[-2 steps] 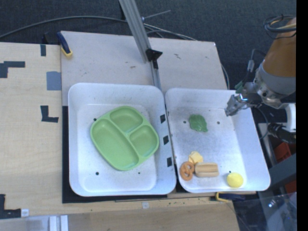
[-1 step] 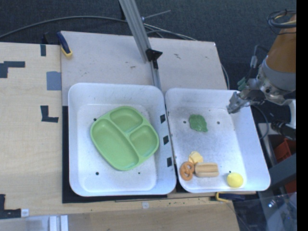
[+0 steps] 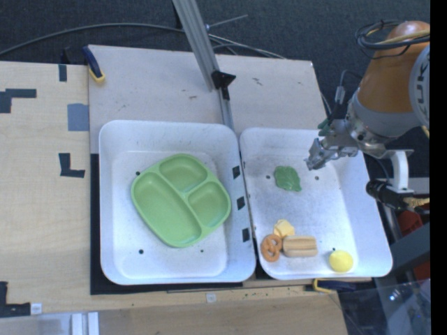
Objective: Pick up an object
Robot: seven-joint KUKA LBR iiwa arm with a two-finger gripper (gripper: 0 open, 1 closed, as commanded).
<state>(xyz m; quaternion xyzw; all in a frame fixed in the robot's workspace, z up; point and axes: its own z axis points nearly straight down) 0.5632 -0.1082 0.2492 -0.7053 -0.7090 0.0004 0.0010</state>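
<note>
A pale wooden counter (image 3: 42, 187) carries two shallow white bins side by side, seen from above at a slant. The left bin (image 3: 112, 145) holds a green divided plate (image 3: 180, 199). The right bin (image 3: 363, 236) holds a small green lump (image 3: 287, 179) near its middle and, along its near edge, a pretzel (image 3: 270, 246), a pale yellow piece (image 3: 283, 227), a tan block (image 3: 300, 246) and a yellow ball (image 3: 341, 260).

The grey arm with its orange band reaches in from the right. Its gripper (image 3: 316, 158) hangs over the upper right part of the right bin, just beside the green lump, with nothing visible between the jaws; whether they are spread or closed cannot be told from this angle.

The green lump looks like the likeliest target, being nearest and standing apart from everything else. A good attempt would centre the jaws over it and descend squarely until they straddle it before closing. The clustered items by the near edge seem harder, as they touch one another.
</note>
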